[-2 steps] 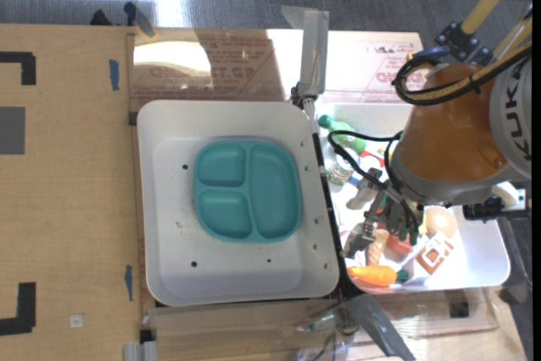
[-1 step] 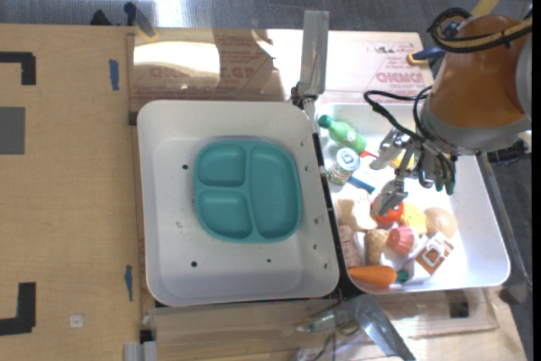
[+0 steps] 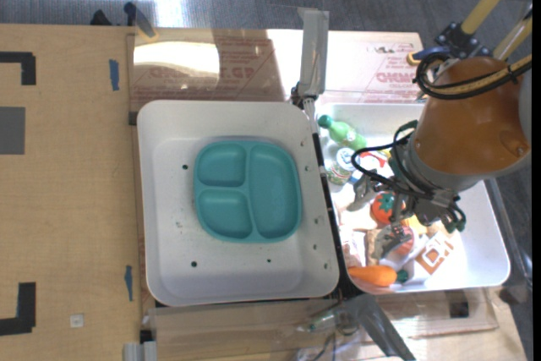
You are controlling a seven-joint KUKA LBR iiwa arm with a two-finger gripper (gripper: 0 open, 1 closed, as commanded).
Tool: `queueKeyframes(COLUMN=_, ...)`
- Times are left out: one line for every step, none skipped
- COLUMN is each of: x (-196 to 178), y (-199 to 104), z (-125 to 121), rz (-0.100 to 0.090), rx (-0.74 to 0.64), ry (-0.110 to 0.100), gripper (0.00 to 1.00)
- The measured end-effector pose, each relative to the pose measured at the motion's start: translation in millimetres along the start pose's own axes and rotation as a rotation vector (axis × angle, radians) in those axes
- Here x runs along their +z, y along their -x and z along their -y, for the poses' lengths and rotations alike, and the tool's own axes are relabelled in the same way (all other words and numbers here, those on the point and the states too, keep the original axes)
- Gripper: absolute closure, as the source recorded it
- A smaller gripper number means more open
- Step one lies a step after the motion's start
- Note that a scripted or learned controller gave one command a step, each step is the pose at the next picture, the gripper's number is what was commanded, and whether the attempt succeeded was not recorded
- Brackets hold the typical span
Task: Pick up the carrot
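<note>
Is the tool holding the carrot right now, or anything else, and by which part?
Cannot be told. The tool sits low among clutter in the right bin; the carrot lies apart by the bin's near edge, not gripped.

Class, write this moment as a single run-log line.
task: pick up carrot | gripper: low in right bin, over clutter | carrot: on bin floor near front edge, not held | plate: in left bin

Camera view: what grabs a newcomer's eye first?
Probably the teal divided plate, alone in the middle of the left bin. Next the arm's orange band, hanging over the right bin, with the hand low among a clutter of small items. The carrot lies at that bin's near edge, beside the clutter.
</note>
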State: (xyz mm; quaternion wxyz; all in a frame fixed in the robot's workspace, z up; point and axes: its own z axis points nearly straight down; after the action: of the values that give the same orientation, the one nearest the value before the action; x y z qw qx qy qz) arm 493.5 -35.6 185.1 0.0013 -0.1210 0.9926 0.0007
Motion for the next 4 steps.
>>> queueKeyframes(x=-62, y=-2, z=103, rz=0.007, rx=0.090, ry=-0.007, gripper=0.00)
queueKeyframes(x=-155, y=52, z=141, rz=0.010, rx=-0.060, ry=-0.007, gripper=0.00)
queueKeyframes(x=-306, y=51, z=206, rz=0.011, rx=-0.292, ry=-0.010, gripper=0.00)
queueKeyframes(x=-301, y=127, z=217, rz=0.007, rx=-0.614, ry=-0.004, gripper=0.00)
